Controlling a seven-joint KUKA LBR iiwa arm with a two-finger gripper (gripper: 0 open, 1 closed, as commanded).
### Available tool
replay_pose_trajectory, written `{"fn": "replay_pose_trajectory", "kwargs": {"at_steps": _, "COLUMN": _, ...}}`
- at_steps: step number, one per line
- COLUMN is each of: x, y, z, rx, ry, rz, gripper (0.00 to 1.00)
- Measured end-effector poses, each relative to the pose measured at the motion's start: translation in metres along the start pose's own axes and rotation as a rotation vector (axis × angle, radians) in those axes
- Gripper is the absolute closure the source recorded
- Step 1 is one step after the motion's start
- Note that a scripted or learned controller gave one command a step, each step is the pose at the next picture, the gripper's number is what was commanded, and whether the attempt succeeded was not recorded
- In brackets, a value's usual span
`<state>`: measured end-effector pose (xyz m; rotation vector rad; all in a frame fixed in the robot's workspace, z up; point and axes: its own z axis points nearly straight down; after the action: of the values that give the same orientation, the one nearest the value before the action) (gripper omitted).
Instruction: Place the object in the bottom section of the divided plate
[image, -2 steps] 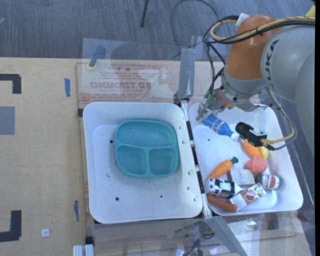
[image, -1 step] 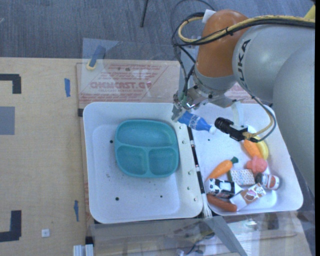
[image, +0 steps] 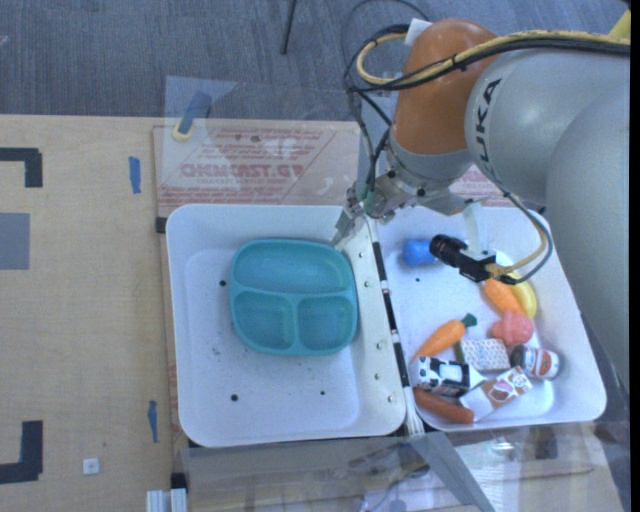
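Teal divided plate (image: 294, 297) lies bare in left bin (image: 200, 400). End effector (image: 350, 222) at plate's far rim, grip state unreadable. Next: fetch object from right bin (image: 585, 390).

We see a matt teal plastic plate (image: 293, 297), smooth white plastic bins (image: 200, 400), a pale wooden bench (image: 80, 300), a glossy grey arm (image: 560, 110) with a shiny orange band (image: 440, 80), and small glossy plastic toys (image: 480, 350).
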<state>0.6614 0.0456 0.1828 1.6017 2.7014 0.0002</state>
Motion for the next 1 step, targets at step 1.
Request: {"fn": "replay_pose_trajectory", "kwargs": {"at_steps": 1, "x": 0.0688, "y": 0.0433, "z": 0.0359, "rx": 0.001, "ry": 0.000, "rz": 0.011, "gripper": 0.00}}
